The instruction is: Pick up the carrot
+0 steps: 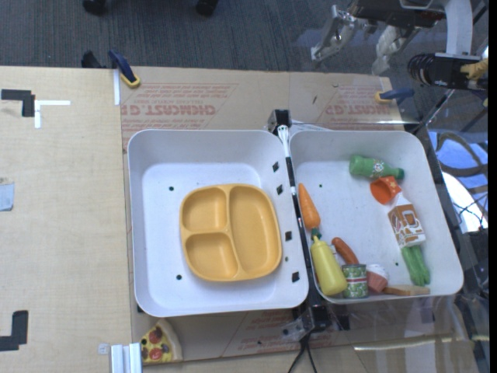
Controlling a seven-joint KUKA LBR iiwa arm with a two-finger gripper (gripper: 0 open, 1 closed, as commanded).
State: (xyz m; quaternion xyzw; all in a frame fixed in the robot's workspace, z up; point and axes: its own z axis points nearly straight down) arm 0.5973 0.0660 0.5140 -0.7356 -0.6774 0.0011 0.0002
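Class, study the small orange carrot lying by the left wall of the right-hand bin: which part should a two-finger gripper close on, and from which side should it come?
Probably the thick middle of the small orange carrot, from straight above. It lies flat, running up and down the view, so the fingers should close across its width. The right white bin has its wall close on the carrot's left, leaving little room there.

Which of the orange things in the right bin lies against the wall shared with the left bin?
The carrot; the orange cup sits far across, beside the green bottle.
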